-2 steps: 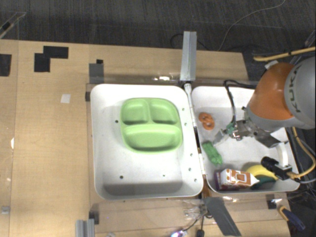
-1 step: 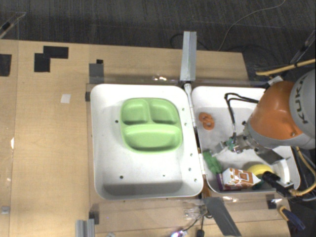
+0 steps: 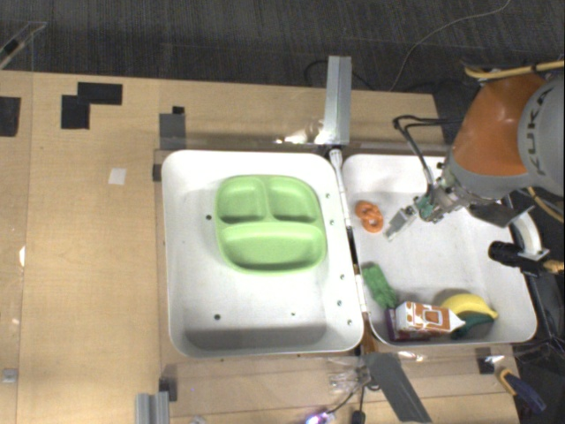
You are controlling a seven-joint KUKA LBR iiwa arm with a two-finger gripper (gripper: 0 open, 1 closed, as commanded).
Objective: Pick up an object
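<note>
My fingers (image 3: 399, 222) hung near the orange pretzel (image 3: 369, 216), holding nothing; how far open, I couldn't tell. Next I needed to reach it.

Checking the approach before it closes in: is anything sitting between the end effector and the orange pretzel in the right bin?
Nothing visible does. The end effector sits just right of the orange pretzel, with bare bin floor between them. The green toy lies lower, out of that line.

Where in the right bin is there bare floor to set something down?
Right bin: bare floor across the middle, between the gripper above and the banana below. Crowded along the near wall: green toy, carton, banana. Orange pretzel sits by the left wall.
</note>
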